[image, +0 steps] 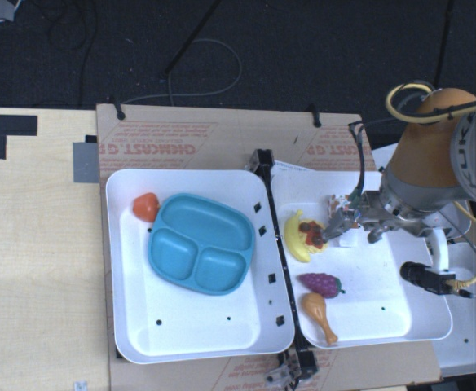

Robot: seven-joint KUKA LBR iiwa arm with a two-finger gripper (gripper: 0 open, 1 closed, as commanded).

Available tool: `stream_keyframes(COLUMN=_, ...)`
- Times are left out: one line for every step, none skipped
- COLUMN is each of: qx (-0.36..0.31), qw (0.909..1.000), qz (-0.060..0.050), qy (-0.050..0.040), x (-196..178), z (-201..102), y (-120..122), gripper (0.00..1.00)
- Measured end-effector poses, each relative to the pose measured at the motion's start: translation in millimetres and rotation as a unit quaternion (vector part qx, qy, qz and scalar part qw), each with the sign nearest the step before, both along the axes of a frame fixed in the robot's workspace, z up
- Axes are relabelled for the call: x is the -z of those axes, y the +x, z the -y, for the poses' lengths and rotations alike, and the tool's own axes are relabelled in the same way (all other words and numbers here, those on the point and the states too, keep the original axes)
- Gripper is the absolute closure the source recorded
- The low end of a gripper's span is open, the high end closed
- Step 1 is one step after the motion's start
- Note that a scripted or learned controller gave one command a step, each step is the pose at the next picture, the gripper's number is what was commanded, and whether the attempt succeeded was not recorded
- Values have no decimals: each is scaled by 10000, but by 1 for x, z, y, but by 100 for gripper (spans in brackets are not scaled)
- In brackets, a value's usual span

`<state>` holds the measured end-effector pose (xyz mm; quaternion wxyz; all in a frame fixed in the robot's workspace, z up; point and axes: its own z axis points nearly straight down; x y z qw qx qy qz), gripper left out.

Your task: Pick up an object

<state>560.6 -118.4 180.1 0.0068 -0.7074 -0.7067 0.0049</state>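
Note:
My gripper (pixel 329 230) is low in the right bin (pixel 385 316), reaching leftward to the yellow banana (pixel 296 247) at the bin's left side. A small dark red thing (pixel 310 233) lies against the banana right at the gripper's tip; I cannot tell whether it is gripped. A purple bunch of grapes (pixel 320 283) lies just below them. Further toward the front is a tan drumstick (pixel 319 314).
The left bin (pixel 140 332) bears a blue divided plate (pixel 200 243) and a small orange-red fruit (pixel 146 207) at its back left corner. A black divider (pixel 272 243) runs between the bins. The grey arm with its orange band (pixel 429 137) comes in from the right.

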Motion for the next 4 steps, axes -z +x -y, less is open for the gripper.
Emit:
stream_keyframes(qx=-9, qw=10000, qz=63, qy=-7, x=-7, z=0, y=3, gripper=0)
stream_keyframes(qx=-14, qw=10000, qz=51, qy=-5, x=50, z=-8, y=7, gripper=0)
stream_keyframes(qx=-3, qw=10000, qz=85, qy=-19, x=92, z=-8, y=9, gripper=0)
stream_keyframes(qx=23, qw=10000, qz=58, qy=-10, x=82, z=-7, y=7, gripper=100)
